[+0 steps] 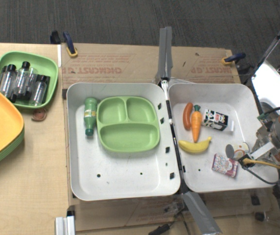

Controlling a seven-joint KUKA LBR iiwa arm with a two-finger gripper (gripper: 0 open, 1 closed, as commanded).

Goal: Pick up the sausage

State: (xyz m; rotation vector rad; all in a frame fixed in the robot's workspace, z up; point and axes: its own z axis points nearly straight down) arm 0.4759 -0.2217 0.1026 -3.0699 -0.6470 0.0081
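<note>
sausage [187, 116] beside carrot [196, 123], gripper [275, 146] perhaps well right

Down on the desk [37, 180]: two white bins [81, 180] side by side on brown cardboard [115, 68], stacked orange plates [0, 129] left, a green tray [49, 72] of bottles behind.
</note>
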